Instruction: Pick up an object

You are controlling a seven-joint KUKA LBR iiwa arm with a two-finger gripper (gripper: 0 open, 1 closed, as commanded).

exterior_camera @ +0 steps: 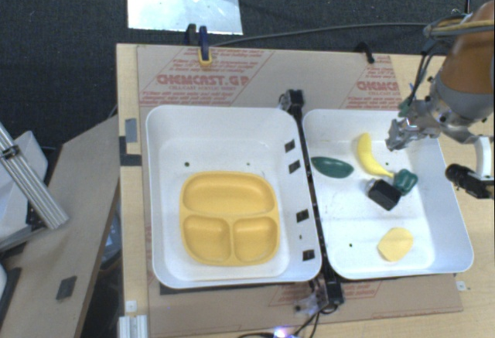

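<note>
Bins: two, white, shallow, side by side on a bench. Left bin [166, 174]: one yellow divided tray [229, 217] with three compartments, lying flat near the bin's middle. Right bin [452, 240]: four loose items. One banana [371, 156], yellow, curved, long axis running from upper left to lower right, upper end toward the bin's far wall, lower end just beside the green-and-black tool. One dark green oval piece [332, 167], flat, long axis roughly left to right, near the bin's left wall and left of the banana. One tool with a black block end and a green end [391, 188], axis slanting from lower left (black) to upper right (green), in the bin's middle. One pale yellow disc [395, 244], flat, toward the near side. Arm: one, grey with orange band, entering from the right. Gripper [398, 133]: one, above the right bin's far right part, up and to the right of the banana, nothing seen between its fingers; whether they stand apart or together cannot be told.
</note>
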